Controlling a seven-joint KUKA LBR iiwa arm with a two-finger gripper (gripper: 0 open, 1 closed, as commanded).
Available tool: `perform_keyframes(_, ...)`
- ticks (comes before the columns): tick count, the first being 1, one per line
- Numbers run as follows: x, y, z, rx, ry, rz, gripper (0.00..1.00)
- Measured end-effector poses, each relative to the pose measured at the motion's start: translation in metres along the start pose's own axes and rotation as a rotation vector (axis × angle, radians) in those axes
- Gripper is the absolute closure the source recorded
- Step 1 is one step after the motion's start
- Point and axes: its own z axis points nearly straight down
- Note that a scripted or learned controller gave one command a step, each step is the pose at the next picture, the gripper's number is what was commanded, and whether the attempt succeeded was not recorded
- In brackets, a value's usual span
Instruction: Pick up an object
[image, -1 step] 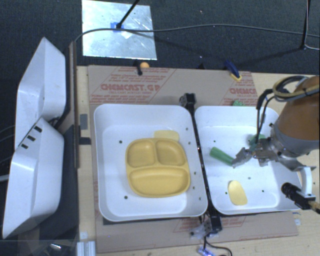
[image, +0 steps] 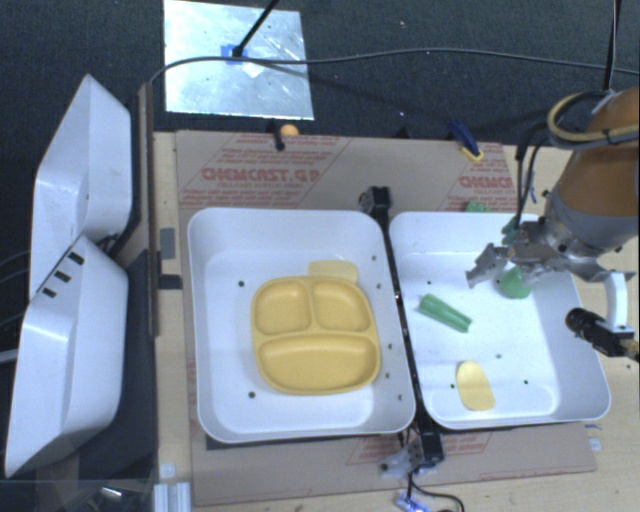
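In the right bin, a green elongated block lies near the middle and a yellow oval piece lies toward the front. A small green round object sits at the bin's back right, partly covered by the arm. My gripper hangs over the back of the right bin, just left of that green round object and up and to the right of the green block. Nothing is visibly held in it.
The left bin holds a yellow divided plate with a pale yellow flat piece behind it. A black clamp sits where the bins meet at the back. A small green item lies on the bench behind the right bin.
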Motion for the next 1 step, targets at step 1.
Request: perform_keyframes(1, -0.0161, 0.0243, -0.0152, 0.001, 0.000, -0.026, 0.00)
